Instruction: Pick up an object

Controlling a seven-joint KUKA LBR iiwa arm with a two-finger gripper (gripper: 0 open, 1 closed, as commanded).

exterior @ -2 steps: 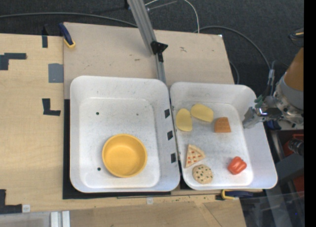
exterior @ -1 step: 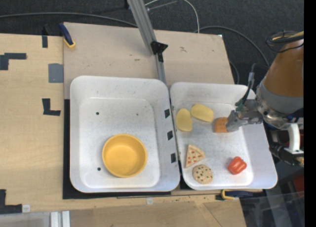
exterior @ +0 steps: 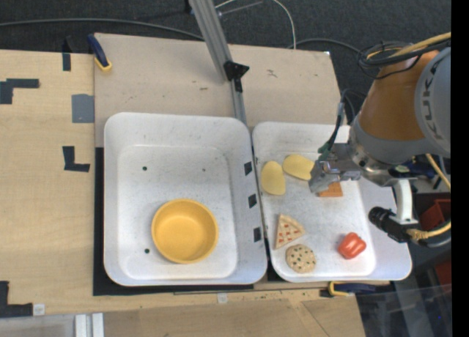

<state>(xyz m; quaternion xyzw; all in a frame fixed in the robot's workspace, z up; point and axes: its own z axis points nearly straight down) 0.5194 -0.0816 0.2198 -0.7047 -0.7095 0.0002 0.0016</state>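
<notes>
**Gripper down in the right bin, parked on an orange piece**

Camera view, looking down at a slant on the bench point(exterior: 44, 182). Two shallow white bins side by side: left bin point(exterior: 124, 138), right bin point(exterior: 293, 134).

Left bin: just a yellow bowl point(exterior: 185, 231), upright, sitting toward the near side.

Right bin, a bunch of toy food:
- two pale yellow potato-looking pieces, one point(exterior: 273, 178) by the left wall, the other point(exterior: 297, 167) just beside it, nearly touching
- pizza slice point(exterior: 288, 231) lower down, with a round cookie point(exterior: 300, 258) right below it, close together
- red pepper point(exterior: 352, 245) off toward the near right corner, apart from the rest
- small orange piece point(exterior: 332, 190), half hidden under the gripper

Gripper point(exterior: 325, 179) low over the middle of the right bin, right on top of that orange piece and just beside the second potato. Can't tell if the fingers are apart or together, too dark and blocked by the wrist. Can't say whether the orange piece is actually gripped or just lying there either.

Grey arm with the orange band point(exterior: 399, 112) coming in from the right.
</notes>
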